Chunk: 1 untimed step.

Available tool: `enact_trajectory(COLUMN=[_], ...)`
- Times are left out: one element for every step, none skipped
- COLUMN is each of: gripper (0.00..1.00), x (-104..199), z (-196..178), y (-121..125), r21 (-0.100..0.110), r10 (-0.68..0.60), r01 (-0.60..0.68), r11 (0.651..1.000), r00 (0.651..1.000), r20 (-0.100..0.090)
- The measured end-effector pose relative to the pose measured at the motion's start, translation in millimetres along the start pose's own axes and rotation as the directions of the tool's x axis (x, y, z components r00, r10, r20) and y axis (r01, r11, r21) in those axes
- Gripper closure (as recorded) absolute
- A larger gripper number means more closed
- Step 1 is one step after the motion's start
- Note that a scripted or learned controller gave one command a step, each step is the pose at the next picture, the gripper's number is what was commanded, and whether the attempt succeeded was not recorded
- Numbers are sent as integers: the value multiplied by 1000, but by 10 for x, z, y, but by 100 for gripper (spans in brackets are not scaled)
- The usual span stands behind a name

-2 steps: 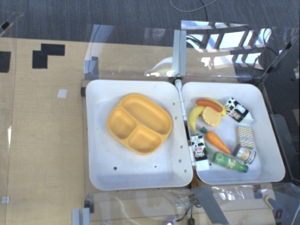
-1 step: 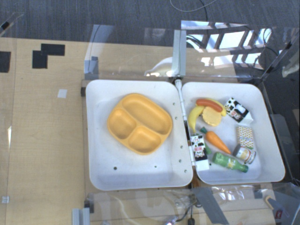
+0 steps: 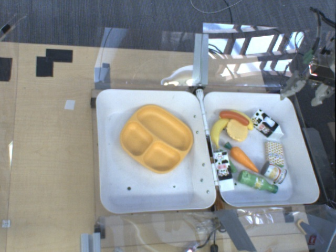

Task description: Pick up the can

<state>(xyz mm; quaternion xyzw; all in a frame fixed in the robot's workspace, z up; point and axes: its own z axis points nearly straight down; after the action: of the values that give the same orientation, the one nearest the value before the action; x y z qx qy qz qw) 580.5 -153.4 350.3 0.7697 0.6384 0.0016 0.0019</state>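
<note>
Can (image 3: 274, 172) lies in rt bin (image 3: 302, 140) by green bottle (image 3: 257, 181); claw state unclear.

Legible text and markings: none readable.
Can (image 3: 274, 172) carries a label, too small to resolve any lettering. Two cow-patterned cartons (image 3: 264, 123) (image 3: 223, 166) show black-and-white patches, no readable print. Green bottle (image 3: 256, 181) has a pale label band, characters not resolvable. Patterned box (image 3: 275, 153) shows a fine grid, no words. Black square marks on bench (image 3: 52, 60), no characters.
</note>
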Motion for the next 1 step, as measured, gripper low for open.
enact_trajectory(gripper=[100], x=[13], z=[-125], y=[16], r21=[-7], r10=[-8], r01=[8], r11=[1000], r00=[1000], r20=[1])
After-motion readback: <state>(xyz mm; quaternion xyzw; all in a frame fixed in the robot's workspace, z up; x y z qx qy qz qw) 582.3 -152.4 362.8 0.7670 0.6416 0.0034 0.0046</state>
